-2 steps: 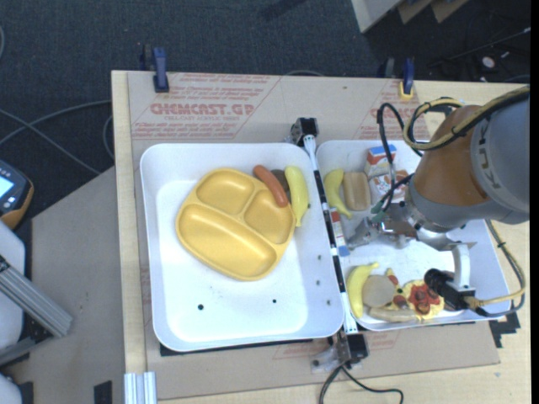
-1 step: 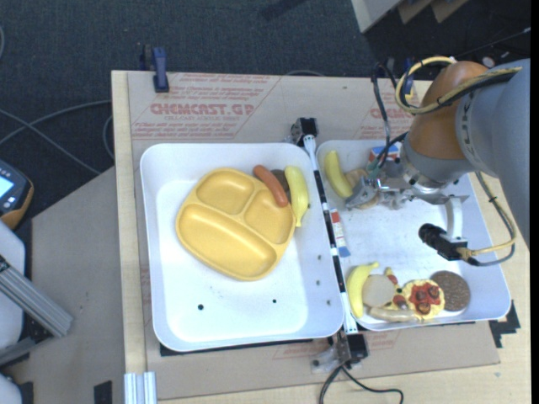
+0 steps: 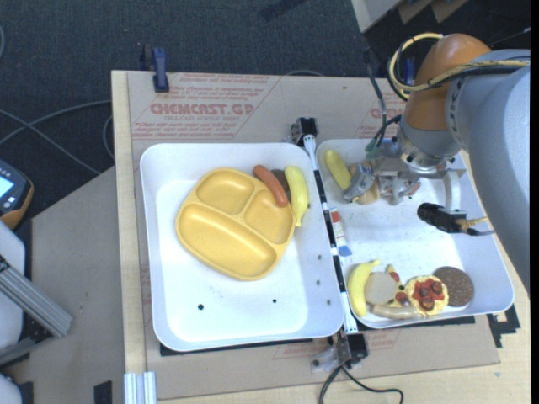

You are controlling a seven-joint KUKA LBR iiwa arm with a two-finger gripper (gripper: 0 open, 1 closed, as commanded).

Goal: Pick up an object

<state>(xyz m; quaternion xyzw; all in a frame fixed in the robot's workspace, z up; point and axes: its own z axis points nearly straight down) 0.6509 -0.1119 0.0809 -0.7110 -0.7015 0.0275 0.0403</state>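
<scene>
My gripper [image 3: 384, 187] is low over the back of the right bin [image 3: 484, 255]. Right at its tip lies a small tan food piece [image 3: 365, 197], touching or nearly touching it. A yellow toy food piece [image 3: 338, 169] lies just left of the gripper by the bin's back left corner. Along the front of this bin sit a banana [image 3: 360, 286], a pale bread slice [image 3: 381, 289], a pizza slice [image 3: 427, 293], a brown round patty [image 3: 456, 284] and a tan stick [image 3: 394, 311].
The left bin [image 3: 168, 293] holds a yellow divided plate [image 3: 232, 225]. A red sausage [image 3: 271, 184] and a second banana [image 3: 296, 194] lie at that plate's back right edge. Between the bins runs a divider [image 3: 335, 242] bearing a red and blue strip.
</scene>
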